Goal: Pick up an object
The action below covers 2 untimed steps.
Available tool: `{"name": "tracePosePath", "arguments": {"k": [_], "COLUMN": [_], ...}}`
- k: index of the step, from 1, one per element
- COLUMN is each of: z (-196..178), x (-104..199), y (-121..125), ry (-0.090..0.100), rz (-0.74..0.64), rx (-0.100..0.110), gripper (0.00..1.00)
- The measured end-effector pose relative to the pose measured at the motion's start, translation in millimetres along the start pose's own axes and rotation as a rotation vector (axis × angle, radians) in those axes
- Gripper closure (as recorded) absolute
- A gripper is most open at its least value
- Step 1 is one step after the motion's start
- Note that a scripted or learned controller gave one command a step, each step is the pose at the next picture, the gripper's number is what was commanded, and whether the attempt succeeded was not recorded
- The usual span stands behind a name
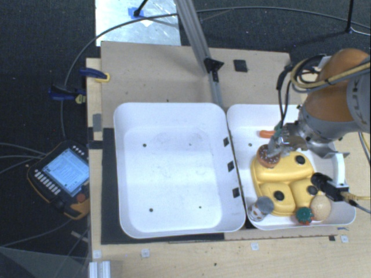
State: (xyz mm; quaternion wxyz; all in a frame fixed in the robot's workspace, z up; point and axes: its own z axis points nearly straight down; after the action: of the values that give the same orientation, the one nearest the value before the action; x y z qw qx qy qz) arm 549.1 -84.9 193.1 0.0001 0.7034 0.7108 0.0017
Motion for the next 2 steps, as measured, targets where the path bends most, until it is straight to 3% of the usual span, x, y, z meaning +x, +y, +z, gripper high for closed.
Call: {"name": "tracePosePath", "arguments": {"k": [2], "z": [6], "x": [101], "y": [37], "ry": [0.001], "rz": [-0.001], "rx": [0.0], "gripper": [1.0]}}
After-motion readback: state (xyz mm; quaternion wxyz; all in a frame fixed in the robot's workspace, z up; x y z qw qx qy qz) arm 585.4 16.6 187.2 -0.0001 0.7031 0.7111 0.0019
